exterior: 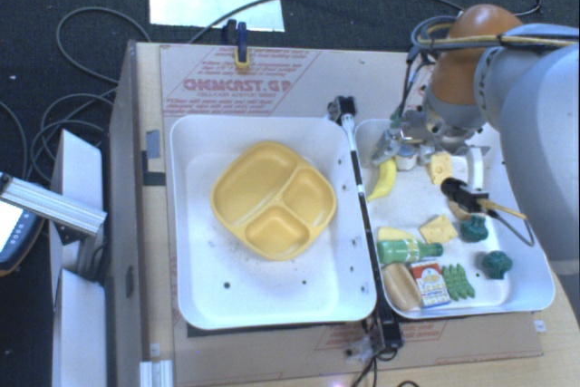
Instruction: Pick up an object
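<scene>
Two shallow white plastic bins sit side by side on a bench, seen from above at a slant. The left bin (204,285) holds a smooth yellow plate (274,198) w/ three compartments, roughly square w/ rounded corners. The right bin (535,281) holds a scatter of small toy foods. A grey robot arm w/ an orange band (476,50) reaches in from the right, and its claw (410,145) hangs low over the far left part of the right bin; whether it's wide, narrow or holding anything I can't tell, the metal tip is too cluttered to read. The likeliest thing to pick, judging by closeness, is a banana (383,180): it lies just near-left of the claw, beside the divider between the bins, curved, glossy yellow, its long axis running far-to-near w/ a slight lean left. So the coming move turns on a short shift left and toward the near side, w/ the grip set across that long axis. Further off, near side of the bin: a green and yellow bottle (410,251) lying on its side, a hot dog (402,287), a small red carton (431,283), bumpy green veg (459,282), a dark green broccoli (496,264), pale yellow cheese wedges (438,229).
</scene>
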Motion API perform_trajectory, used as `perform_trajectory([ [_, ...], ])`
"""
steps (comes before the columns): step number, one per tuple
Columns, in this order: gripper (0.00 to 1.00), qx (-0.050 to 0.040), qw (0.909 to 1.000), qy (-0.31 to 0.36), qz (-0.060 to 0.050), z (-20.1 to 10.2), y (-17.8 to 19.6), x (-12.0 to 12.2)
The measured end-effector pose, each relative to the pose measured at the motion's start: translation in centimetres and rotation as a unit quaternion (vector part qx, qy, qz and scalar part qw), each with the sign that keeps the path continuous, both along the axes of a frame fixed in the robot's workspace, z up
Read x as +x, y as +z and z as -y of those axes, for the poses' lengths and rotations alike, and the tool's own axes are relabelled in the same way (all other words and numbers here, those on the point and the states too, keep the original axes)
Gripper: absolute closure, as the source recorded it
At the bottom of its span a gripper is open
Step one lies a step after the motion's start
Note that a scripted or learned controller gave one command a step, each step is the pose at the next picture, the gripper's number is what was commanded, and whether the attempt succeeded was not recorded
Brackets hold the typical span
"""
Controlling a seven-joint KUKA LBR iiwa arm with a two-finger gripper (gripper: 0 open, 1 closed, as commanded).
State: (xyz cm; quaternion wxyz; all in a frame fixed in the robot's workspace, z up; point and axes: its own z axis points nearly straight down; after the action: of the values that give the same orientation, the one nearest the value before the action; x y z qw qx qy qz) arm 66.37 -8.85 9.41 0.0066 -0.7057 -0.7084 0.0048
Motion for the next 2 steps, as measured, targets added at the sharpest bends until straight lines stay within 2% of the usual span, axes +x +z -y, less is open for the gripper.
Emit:
perform_trajectory([
  [1,1.0,-0.0007,0.9999,0.001,0.01,-6.87,9.17,-2.93],
  [2,0.0,-0.0011,1.0,0.0,0.01,-6.8,9.09,-2.99],
])
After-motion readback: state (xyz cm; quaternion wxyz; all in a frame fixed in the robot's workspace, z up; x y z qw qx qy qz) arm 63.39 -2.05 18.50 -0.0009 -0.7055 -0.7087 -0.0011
